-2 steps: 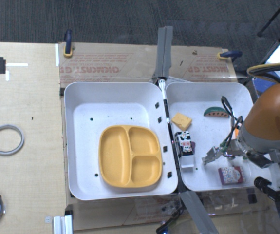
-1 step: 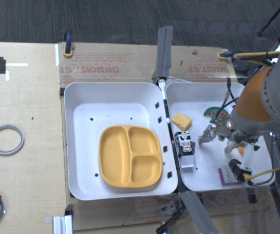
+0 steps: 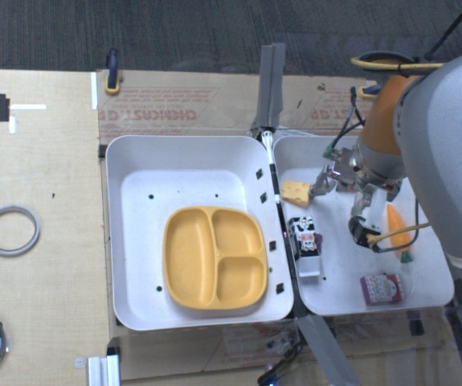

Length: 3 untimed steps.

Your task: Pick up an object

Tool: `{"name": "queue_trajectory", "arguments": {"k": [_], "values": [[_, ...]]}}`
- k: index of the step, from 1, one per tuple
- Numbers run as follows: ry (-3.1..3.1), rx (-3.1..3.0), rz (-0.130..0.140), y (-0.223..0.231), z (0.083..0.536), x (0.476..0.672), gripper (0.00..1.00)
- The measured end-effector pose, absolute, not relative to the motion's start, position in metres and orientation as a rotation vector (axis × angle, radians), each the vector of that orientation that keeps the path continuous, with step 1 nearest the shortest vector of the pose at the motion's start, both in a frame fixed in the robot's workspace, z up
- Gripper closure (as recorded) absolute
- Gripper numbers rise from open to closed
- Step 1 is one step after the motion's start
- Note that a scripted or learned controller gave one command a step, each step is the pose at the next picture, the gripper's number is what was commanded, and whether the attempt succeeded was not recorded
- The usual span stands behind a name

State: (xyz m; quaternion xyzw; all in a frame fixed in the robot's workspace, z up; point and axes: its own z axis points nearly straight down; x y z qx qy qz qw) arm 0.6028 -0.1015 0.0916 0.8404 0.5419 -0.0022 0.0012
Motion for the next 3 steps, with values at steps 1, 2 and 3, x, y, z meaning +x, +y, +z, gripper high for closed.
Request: {"name": "queue_trajectory", "arguments": {"k": [1, 2, 3], "values": [[1.194, 2.907, -0.009, -0.11, 0.091, 0.657, 0.0], [1.22, 2.895, -0.005, -0.058, 0.192, 0.633, 0.0], [1.139, 2.93, -0.01, -0.101, 0.116, 0.563, 0.0]]}}
